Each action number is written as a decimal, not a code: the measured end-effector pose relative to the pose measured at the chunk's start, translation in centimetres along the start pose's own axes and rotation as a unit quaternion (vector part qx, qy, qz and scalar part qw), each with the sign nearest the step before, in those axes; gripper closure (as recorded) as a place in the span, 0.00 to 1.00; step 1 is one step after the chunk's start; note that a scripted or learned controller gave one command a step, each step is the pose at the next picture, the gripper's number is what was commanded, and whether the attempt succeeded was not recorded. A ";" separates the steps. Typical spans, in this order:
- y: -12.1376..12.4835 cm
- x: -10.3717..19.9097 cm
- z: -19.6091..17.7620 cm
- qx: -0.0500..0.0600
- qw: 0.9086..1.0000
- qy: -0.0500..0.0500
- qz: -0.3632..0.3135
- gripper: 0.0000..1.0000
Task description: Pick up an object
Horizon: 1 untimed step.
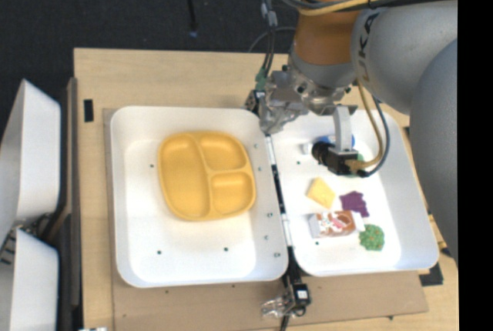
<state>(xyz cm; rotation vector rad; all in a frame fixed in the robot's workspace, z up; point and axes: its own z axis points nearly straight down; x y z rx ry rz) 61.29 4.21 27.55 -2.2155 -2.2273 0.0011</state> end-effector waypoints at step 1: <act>0.3 4.0 1.2 0.001 1.000 0.000 0.000 1.00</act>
